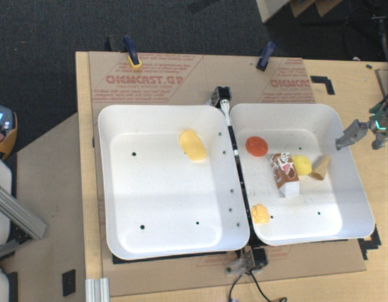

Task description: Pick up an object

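In the left bin lies a yellow oblong object. The right bin holds a red disc, a brown and white carton, a yellow ball, a tan wedge and a small yellow piece. My gripper hangs at the view's right edge, over the right bin's far right rim. It is open, with nothing between its fingers. It stands to the right of the tan wedge, apart from every object.
Both bins rest on a cardboard sheet held by two clamps at the back. A black divider strip runs between the bins. Dark floor surrounds the bench.
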`<move>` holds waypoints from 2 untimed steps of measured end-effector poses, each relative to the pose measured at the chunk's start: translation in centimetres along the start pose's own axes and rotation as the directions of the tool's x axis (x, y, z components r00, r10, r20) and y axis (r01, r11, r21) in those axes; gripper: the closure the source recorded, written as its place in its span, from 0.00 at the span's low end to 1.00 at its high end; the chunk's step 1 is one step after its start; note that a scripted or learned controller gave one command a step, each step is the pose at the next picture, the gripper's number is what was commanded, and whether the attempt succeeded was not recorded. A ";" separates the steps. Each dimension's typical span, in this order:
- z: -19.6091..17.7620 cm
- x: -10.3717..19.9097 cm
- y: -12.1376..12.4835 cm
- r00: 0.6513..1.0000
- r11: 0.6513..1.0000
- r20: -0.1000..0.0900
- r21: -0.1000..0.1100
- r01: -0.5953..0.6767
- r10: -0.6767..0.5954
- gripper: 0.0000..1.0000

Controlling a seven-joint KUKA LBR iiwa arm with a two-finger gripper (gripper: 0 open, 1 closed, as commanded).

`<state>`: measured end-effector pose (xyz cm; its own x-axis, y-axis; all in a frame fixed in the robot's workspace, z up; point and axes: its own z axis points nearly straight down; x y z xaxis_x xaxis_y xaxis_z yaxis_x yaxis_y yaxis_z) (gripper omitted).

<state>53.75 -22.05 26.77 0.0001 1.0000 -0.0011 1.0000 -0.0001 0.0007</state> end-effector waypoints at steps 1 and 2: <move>16.6 2.2 2.1 1.000 1.000 0.005 -0.007 -0.002 0.002 0.00; 18.1 9.9 10.1 1.000 1.000 -0.002 -0.009 0.009 -0.010 0.00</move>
<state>63.86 -12.18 8.64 -0.0094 1.0000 0.0007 0.9999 0.0093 0.0094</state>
